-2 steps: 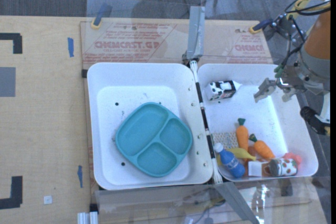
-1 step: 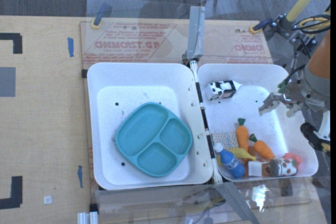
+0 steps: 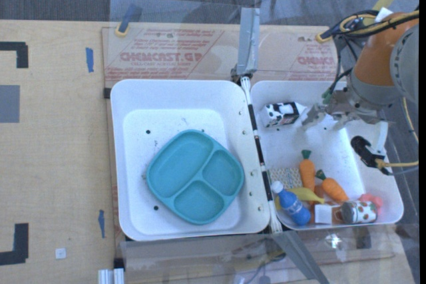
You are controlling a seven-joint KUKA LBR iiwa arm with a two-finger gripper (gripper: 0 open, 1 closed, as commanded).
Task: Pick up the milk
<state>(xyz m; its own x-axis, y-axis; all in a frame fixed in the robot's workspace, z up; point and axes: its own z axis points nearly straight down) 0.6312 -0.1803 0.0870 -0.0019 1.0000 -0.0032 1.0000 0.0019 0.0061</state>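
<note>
Over the far part of the right bin (image 3: 397, 204), in the camera view: claw (image 3: 336, 118), at the end of the grey arm (image 3: 407, 56) with the orange band (image 3: 374, 60). Fingers spread apart, open, with nothing between them. Reaching in from the view's right, tips pointing toward the view's left and down at the bin floor.

Just beside the claw, on its view-left side: milk (image 3: 280, 114), a small black-and-white cow-patterned carton. Lying on the bin floor close to the divider between the two bins, apart from the fingers, not gripped.

Below the claw in the view, toward the near rim of the same bin: a cluster of toys. Carrot (image 3: 307, 173) upright-looking with green top, well apart from the claw; second carrot (image 3: 333, 189) tilted beside it. Banana (image 3: 305, 194) touching the first carrot's lower end. Blue bottle (image 3: 291, 204) with white cap, lying near the divider. White block (image 3: 323, 214) and spotted toy (image 3: 359, 211) side by side against the near wall.

Far to the view's left of the claw, past the milk and the divider: left bin (image 3: 123, 143), holding a teal plate (image 3: 195, 176) with three compartments, set at a slant on the floor.

Under both bins: wooden bench (image 3: 53, 143).
</note>
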